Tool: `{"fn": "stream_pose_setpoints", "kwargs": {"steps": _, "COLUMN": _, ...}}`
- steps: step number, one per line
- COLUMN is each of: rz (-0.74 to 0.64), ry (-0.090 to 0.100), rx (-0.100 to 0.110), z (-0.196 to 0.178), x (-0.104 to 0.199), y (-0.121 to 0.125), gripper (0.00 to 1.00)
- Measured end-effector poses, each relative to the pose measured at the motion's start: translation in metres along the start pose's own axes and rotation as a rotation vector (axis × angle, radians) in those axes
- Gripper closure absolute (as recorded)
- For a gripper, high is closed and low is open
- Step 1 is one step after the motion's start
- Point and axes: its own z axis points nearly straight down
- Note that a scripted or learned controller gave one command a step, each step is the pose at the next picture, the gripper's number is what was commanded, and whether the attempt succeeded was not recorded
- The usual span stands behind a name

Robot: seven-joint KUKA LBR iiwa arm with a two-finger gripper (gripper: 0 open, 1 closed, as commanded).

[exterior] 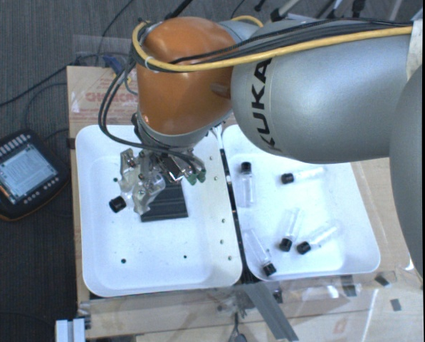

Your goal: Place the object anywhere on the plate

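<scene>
A small dark ribbed plate [168, 205] lies in the left white bin [105, 262], near its middle. My gripper [149, 185] hangs over the plate's left edge, under the orange wrist band. A clear vial with a black cap [117, 204] sits just left of the gripper, its cap pointing left and its clear body running in under the gripper's metal parts. Whether the gripper holds the vial or the vial rests on the bin floor is hidden.
The right bin [354, 262] holds several clear vials with black caps, among them one [246, 184] by the divider and one [316, 239] near the front. The big grey arm covers the upper right. A teach pendant [20, 173] lies left of the bench.
</scene>
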Motion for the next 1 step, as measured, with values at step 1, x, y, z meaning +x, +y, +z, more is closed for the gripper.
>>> {"fn": "stream_pose_setpoints", "kwargs": {"steps": 1, "rz": -0.422, "ry": -0.003, "rx": -0.002, "z": -0.0335, "x": -0.0316, "y": -0.0165, "gripper": 1.00}}
